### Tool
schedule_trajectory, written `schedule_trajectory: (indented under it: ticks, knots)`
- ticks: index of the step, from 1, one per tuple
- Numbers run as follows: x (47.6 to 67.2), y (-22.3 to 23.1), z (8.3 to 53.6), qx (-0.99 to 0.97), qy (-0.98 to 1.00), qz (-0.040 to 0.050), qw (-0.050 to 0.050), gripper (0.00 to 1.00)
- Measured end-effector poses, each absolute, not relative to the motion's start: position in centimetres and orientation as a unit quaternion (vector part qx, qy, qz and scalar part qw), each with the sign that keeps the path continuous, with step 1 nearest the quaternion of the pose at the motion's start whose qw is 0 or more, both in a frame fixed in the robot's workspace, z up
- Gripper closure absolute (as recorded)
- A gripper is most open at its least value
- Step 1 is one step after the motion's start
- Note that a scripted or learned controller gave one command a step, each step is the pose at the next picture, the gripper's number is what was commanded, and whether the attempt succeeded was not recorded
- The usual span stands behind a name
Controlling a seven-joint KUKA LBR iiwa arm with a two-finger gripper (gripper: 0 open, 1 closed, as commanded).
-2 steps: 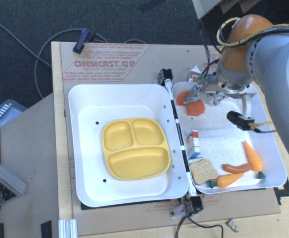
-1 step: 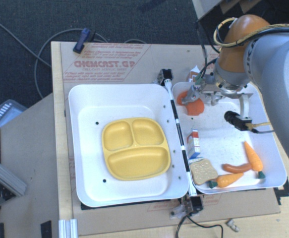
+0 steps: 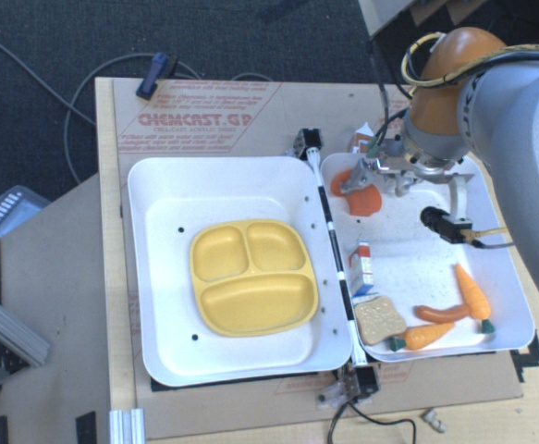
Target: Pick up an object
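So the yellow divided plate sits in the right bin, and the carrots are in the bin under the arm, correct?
Not quite. The camera view shows the yellow divided plate in the left bin, not the right one. The carrots do lie in the right bin, the one under the arm.

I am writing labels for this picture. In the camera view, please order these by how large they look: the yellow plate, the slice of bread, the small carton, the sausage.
1. yellow plate, clearly the largest
2. slice of bread
3. small carton and sausage: these look alike in size, so I do not rank them.
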State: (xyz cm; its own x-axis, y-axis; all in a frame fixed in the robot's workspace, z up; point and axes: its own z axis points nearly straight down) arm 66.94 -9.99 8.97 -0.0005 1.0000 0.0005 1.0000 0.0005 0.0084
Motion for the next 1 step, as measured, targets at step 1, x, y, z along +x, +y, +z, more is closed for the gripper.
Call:
schedule_trajectory:
  ticks: [1]
  knots:
    - [66.96,-10.14,8.98,0.707,0.708,0.0034,0.003,0.00]
